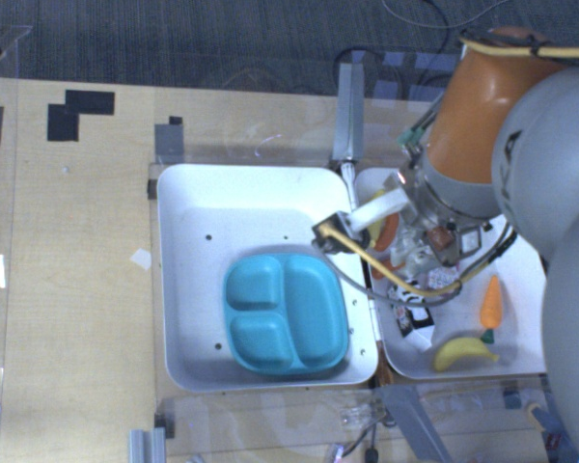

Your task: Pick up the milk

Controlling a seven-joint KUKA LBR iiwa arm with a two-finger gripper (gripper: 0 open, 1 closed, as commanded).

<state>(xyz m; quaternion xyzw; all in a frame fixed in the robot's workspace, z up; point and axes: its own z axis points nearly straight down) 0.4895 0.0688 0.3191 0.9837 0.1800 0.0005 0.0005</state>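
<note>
The gripper [417, 251] was parked low over the right bin [533, 363], tucked under the grey and orange wrist and wrapped in cables. Honestly, whether it was open or shut couldn't be made out from this angle, and nothing could be seen clamped in it. A yellow cable [367, 252] was looped out from it across the divider between the bins.

The milk [414, 314] looked to be the small carton just below the gripper, near the right bin's left wall. It was patterned in black and white patches and was partly covered by the cables, so whether it was upright or tipped couldn't be judged. Any print on it was too small and blurry to be read, so no brand could be picked out.

A reddish item [390, 230] was glimpsed just left of the gripper, too hidden to be named. Further out, a carrot [491, 302] was lying to the right and a banana [463, 352] by the front edge. A blue divided plate [285, 313] was sitting in the left bin [179, 258].
</note>
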